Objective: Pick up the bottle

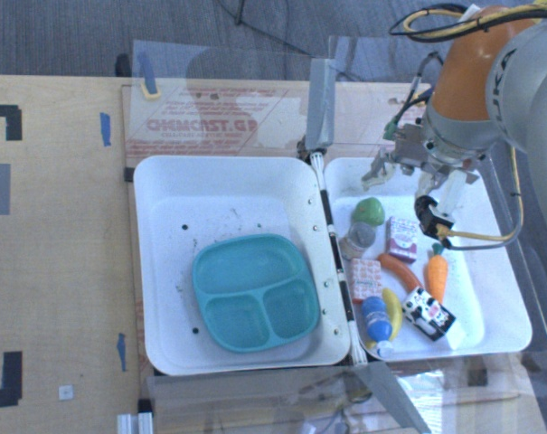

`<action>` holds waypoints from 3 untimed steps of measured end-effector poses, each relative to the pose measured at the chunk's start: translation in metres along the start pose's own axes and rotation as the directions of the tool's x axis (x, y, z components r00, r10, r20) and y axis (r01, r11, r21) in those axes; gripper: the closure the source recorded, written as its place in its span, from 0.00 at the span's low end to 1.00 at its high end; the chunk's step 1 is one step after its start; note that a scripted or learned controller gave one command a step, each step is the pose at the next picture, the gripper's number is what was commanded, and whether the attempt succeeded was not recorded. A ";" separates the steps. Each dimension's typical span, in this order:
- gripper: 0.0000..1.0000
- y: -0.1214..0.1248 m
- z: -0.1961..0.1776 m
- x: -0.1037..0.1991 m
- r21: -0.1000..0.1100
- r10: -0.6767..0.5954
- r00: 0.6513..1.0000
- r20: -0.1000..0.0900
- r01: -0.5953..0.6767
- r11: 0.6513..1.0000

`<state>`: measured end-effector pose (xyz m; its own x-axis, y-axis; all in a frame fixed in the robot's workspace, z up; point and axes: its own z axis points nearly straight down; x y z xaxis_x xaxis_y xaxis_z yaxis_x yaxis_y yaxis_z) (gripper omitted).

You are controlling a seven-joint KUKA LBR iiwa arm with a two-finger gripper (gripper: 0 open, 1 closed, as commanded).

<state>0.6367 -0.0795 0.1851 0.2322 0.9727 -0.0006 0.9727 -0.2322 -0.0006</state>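
A blue bottle (pixel 374 319) is lying on its side in the right bin (pixel 506 310), tucked into that bin's lower left corner as the camera sees it, its pale cap end pointing toward the bin's lower wall. A yellow banana (pixel 393 312) is lying just beside it, toward the bin's middle and apparently touching it. A pink packet (pixel 365 278) is sitting just above the bottle along the bin's left wall. Further up that wall, a grey can (pixel 359 236) and a green round fruit (pixel 369 211) are resting close together.

Across the bin's middle, a red sausage-shaped item (pixel 401 270) is lying at a slant, with a purple box (pixel 401 238) above it and an orange carrot (pixel 437 277) to its right. A black-and-white carton (pixel 429 314) is sitting tilted near the bin's lower wall, right of the banana.

The gripper (pixel 407 181) is hanging over the bin's upper end, well apart from the bottle, with nothing seen in its grasp; whether the claw is wide or narrow cannot be told from this angle. The grey arm (pixel 526 80), with its orange band, is reaching in over the bin's upper right corner, and a yellow cable (pixel 481 236) is trailing across the bin's right side.

The left bin (pixel 165 188) is standing directly against the right bin's left wall, holding a teal divided plate (pixel 253 292). Both are resting on the wooden bench (pixel 56 242).
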 end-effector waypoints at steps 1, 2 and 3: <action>0.00 0.009 0.087 -0.024 -0.025 0.099 0.995 -0.008 -0.099 0.995; 1.00 0.010 0.077 -0.025 -0.027 0.098 0.995 -0.005 -0.098 0.995; 1.00 -0.017 0.000 0.070 0.000 0.295 0.956 -0.001 -0.295 0.956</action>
<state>0.6365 -0.0076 0.1849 0.5084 0.8611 0.0001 0.8611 -0.5084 -0.0004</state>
